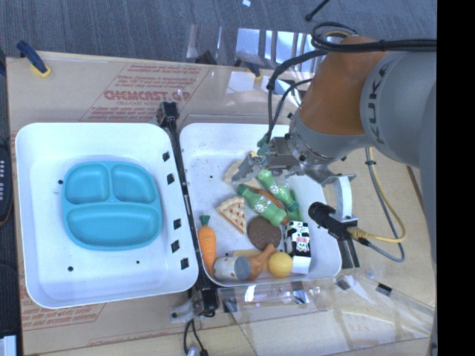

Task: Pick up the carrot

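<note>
A brown cardboard sheet (141,87) printed in red covered the bench, with dark grey carpet (111,10) beyond under even light.

Reaches in from the upper right: thick grey arm (401,87) with orange band (338,87) above the wrist, angled down and leftward. Carries the dark two-finger gripper (271,162) low, hanging over the upper middle of the right bin.
</note>
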Motion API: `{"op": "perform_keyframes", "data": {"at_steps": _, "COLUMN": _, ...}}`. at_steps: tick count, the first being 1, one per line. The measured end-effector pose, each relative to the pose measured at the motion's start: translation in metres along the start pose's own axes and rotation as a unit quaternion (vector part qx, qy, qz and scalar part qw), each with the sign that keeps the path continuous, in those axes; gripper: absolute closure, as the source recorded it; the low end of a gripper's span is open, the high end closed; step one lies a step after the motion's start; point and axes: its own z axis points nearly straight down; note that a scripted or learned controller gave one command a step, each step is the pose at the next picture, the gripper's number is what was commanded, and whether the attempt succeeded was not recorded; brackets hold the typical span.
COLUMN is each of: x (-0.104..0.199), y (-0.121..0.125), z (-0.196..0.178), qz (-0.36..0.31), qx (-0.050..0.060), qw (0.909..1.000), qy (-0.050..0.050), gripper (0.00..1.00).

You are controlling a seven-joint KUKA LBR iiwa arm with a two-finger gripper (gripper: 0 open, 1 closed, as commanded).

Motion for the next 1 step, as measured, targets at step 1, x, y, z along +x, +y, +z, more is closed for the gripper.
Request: {"op": "perform_keyframes", "data": {"at_steps": 1, "x": -0.0297, "y": 0.1026, "z": 0.0503, "qz": -0.136, "qx": -0.002, "qw": 0.9906, "qy": -0.003, "gripper": 0.0}}
